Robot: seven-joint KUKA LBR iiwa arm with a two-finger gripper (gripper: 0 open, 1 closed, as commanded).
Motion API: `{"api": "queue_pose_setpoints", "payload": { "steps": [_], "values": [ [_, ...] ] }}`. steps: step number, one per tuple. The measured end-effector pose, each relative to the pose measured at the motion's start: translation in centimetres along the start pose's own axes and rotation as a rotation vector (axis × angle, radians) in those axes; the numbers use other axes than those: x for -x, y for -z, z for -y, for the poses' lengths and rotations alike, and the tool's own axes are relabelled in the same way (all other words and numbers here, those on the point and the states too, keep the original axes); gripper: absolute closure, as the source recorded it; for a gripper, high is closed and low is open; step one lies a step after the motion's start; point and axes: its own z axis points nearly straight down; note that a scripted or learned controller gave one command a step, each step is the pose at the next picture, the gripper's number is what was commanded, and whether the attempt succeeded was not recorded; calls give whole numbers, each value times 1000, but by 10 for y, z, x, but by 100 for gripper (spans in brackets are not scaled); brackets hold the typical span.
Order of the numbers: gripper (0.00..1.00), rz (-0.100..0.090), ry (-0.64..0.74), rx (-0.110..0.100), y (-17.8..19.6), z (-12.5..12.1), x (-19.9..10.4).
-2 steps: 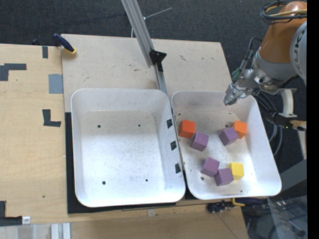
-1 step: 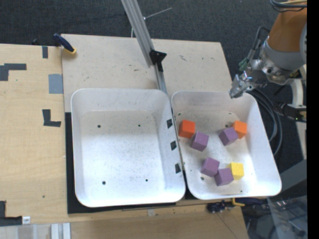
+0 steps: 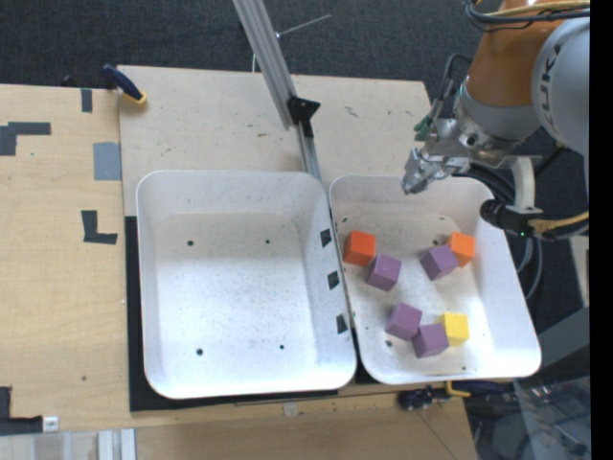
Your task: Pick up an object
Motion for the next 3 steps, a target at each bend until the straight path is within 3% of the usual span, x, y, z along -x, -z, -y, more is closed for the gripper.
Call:
{"api": "queue_pose_setpoints", "payload": {
  "steps": [3],
  "values": [
    [100,0,1,1,-9,-20,-154]
  ]
}}
